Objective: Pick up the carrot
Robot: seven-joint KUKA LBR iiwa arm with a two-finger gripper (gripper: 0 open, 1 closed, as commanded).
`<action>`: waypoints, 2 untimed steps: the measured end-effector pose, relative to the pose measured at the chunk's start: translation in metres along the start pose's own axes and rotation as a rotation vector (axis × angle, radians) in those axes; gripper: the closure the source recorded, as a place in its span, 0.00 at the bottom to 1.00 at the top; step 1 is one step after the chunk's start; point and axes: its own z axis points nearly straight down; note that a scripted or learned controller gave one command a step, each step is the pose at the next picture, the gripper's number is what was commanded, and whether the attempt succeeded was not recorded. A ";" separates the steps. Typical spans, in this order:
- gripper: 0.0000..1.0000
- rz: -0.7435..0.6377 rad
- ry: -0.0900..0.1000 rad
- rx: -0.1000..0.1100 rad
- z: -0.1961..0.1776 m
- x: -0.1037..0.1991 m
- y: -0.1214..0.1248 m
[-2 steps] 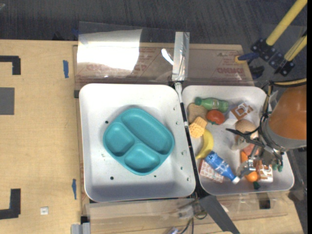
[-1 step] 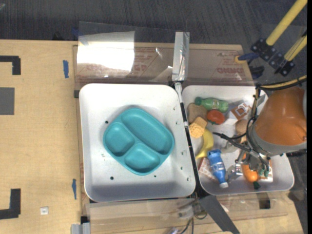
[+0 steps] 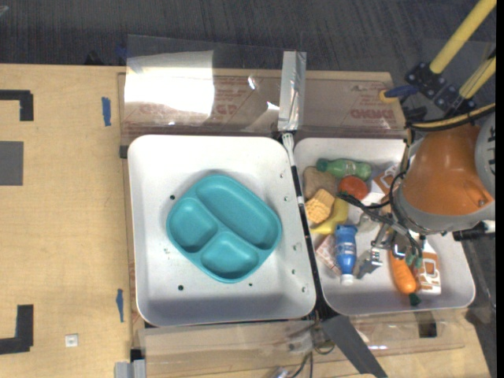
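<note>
The left shallow white bin [image 3: 150, 290] holds one teal divided plastic plate [image 3: 224, 226]. The right white bin [image 3: 457, 290] holds one orange carrot [image 3: 404, 276], one blue bottle [image 3: 346, 248] and one green bottle [image 3: 343, 167].

Right bin [image 3: 461, 294] is crowded: blue bottle [image 3: 346, 248], green bottle [image 3: 344, 167], waffle [image 3: 319, 209] and the arm [image 3: 442, 181] hem the carrot [image 3: 404, 275]; left bin [image 3: 153, 172] offers open floor around the teal divided plate [image 3: 224, 225].
</note>
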 end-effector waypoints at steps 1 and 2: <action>0.00 -0.017 -0.002 0.000 0.000 0.020 -0.045; 1.00 -0.019 -0.021 0.000 -0.013 0.015 -0.044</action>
